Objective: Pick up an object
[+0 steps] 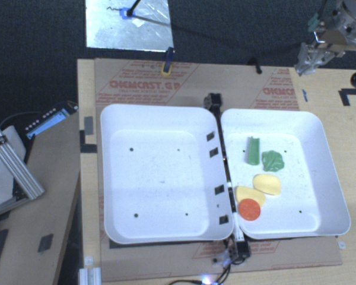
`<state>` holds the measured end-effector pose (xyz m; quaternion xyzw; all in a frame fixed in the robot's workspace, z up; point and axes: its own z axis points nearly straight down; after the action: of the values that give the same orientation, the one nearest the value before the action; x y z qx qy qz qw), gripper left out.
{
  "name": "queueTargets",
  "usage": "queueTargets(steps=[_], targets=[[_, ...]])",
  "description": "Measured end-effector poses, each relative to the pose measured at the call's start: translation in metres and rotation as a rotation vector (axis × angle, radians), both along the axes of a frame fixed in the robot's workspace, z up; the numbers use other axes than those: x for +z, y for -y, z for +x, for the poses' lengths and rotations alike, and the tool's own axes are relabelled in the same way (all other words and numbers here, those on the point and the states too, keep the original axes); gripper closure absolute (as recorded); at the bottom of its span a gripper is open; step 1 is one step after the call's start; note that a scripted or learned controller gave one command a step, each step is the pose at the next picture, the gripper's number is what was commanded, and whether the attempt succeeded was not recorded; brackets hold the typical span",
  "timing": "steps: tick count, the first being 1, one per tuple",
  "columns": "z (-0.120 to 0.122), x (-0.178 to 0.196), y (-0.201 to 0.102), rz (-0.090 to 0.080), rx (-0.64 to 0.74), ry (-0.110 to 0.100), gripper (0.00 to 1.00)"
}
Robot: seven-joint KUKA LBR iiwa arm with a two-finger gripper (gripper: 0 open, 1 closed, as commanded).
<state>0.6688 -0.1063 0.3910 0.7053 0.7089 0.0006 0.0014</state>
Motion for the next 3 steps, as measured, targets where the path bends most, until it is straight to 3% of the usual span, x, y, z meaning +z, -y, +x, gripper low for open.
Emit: queueTargets(steps=[3], targets=[[0.0, -0.018, -0.054, 0.001, 0.001, 0.0, 1.0]])
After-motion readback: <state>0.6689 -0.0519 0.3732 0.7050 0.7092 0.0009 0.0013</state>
